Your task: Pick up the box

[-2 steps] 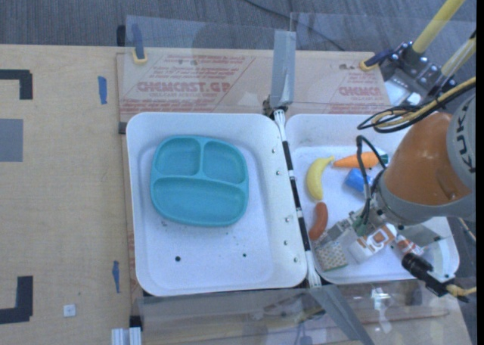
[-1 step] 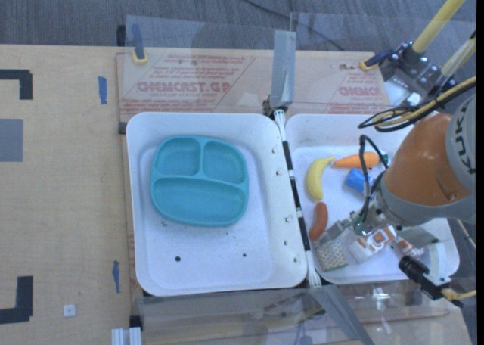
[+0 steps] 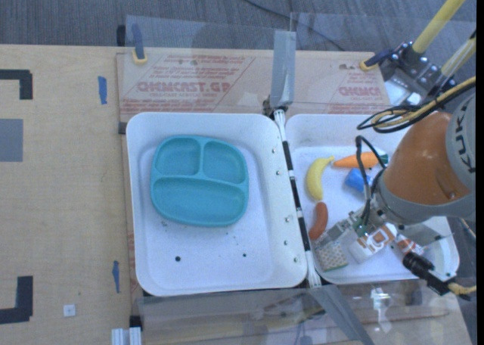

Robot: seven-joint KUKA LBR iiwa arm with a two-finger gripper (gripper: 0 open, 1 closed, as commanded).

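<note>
The gripper [image 3: 361, 231] is low in the right white bin [image 3: 446, 256], just beside the small speckled grey box [image 3: 330, 253], probably to grasp it; its state I cannot tell.

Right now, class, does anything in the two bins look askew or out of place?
The box lies tilted at the right bin's front left corner, beside the gripper. The plate sits slightly askew in the left bin. Nothing looks spilled or damaged.
</note>
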